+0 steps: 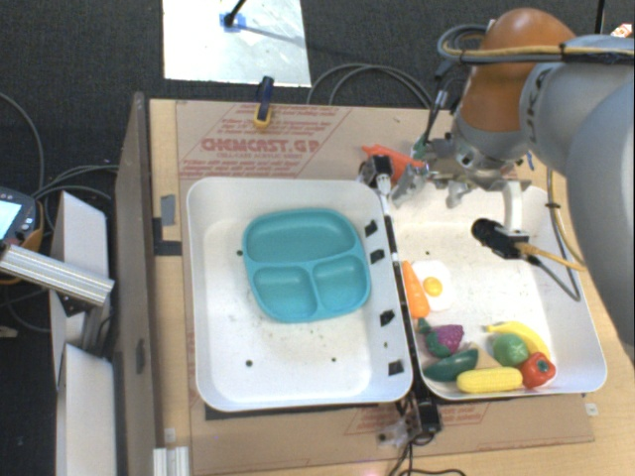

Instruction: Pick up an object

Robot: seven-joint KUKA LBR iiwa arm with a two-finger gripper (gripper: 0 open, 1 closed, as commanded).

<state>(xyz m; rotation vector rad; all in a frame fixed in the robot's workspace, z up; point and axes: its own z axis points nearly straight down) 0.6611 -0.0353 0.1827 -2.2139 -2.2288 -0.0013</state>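
A brown tabletop (248, 132) with red lettering stands on a dark floor (69, 38). The left bin (218, 345) holds a teal tray (303, 266). Toys (486, 379) lie at the right bin's (486, 296) near end. The tool (437, 175) hangs at its far end, well apart from them. I cannot tell whether it is apart or together.

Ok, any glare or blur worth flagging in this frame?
Camera view: the shiny sheet at the top glares; the right bin floor is washed out; the arm looks soft; the teal tray is sharp.
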